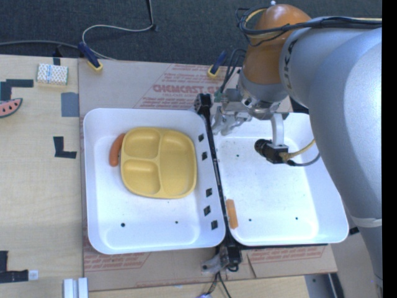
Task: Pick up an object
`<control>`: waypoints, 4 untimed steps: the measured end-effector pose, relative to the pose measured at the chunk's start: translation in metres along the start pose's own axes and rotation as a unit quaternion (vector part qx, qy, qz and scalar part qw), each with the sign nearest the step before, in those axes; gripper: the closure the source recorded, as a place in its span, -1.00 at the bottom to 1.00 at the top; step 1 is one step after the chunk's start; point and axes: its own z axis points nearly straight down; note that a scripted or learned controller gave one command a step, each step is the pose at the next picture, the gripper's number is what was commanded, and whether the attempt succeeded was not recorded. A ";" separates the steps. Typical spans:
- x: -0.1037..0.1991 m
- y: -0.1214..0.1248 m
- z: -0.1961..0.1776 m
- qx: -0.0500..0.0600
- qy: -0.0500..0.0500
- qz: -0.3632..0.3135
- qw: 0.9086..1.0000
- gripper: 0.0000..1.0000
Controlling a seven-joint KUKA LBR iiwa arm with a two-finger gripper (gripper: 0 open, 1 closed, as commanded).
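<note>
Pale wood-grain laminate covers the desk (37, 185) on its left part, with a brown printed cardboard sheet (167, 89) laid under the two bins, and dark grey carpet (93, 5) runs beyond the far edge, crossed by thin cables. Black tape marks dot the wood, and a small white dotted block (52, 74) sits near the desk's far left corner beside a red slice-shaped piece (8, 107) at the left edge. Smooth, glossy plastic forms the left bin (99, 228), a shallow white tray with rounded corners. In it lies a yellow divided plate (159, 162), matte, squarish with soft corners and three compartments, placed toward the bin's far half. An orange sausage-shaped object (115, 150) lies against the plate's left rim. The right bin (291, 225) has a white floor speckled with small dark marks; a small orange carrot-like piece (231, 213) rests at its left wall near the near corner, by the black clips joining the bins. The grey arm (347, 85), smooth and rounded with an orange band, reaches over the right bin, and the fingers (225, 121) hang at its far left corner, by the dividing wall; how far apart they stand cannot be told, and nothing is seen between them.
</note>
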 end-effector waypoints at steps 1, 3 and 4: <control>0.000 0.000 0.000 0.000 0.000 0.000 1.000 -1.00; 0.027 0.029 -0.001 0.000 -0.002 0.000 1.000 1.00; 0.026 0.029 0.000 0.000 -0.002 0.001 1.000 -1.00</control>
